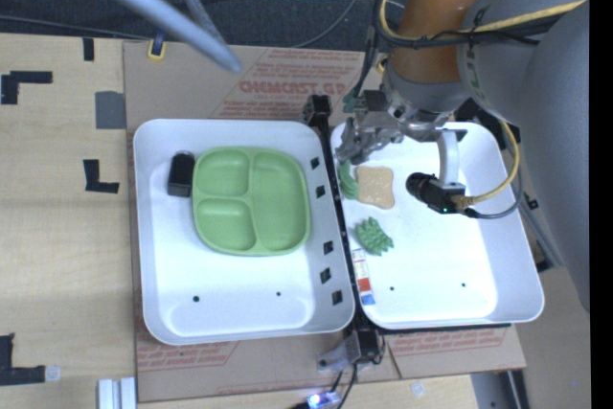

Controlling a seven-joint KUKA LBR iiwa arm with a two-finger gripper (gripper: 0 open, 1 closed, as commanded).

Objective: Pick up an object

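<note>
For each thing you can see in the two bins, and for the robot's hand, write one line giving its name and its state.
Green tray: flat in the left bin, right way up, compartments bare.
Black block: lying in the left bin, against the tray's left edge.
Toast: flat in the right bin, near the divider.
Green toy: lying in the right bin, apart from the toast.
Hand: low above the toast's top left; grip unclear.

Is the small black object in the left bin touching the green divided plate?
Touching. The camera view shows the black object lying against the green plate's left rim, with no white bin floor between them.
</note>
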